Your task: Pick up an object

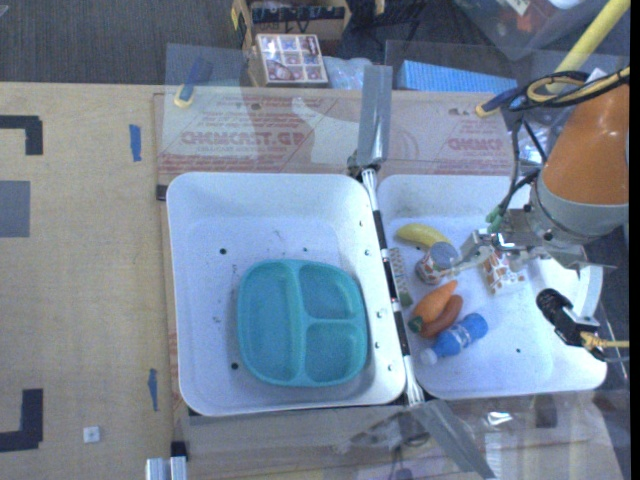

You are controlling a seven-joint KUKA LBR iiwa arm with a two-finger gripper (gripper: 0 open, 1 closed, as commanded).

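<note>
Small round tin can (437, 261), just left of the fingertips, probably the target, bunched with yellow plastic banana (421, 235), orange carrot toy (436, 304) and blue bottle (459, 334). Gripper (487, 249) low over right white bin (560, 373), wrist angled in from the right. Can't tell finger state.

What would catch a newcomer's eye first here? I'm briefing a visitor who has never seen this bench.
Probably the teal divided tray, lying alone in the left bin. Next, the arm's orange band at the right, above the right bin, where a banana, a carrot and a blue bottle cluster near the divider, with the gripper close beside them.
</note>
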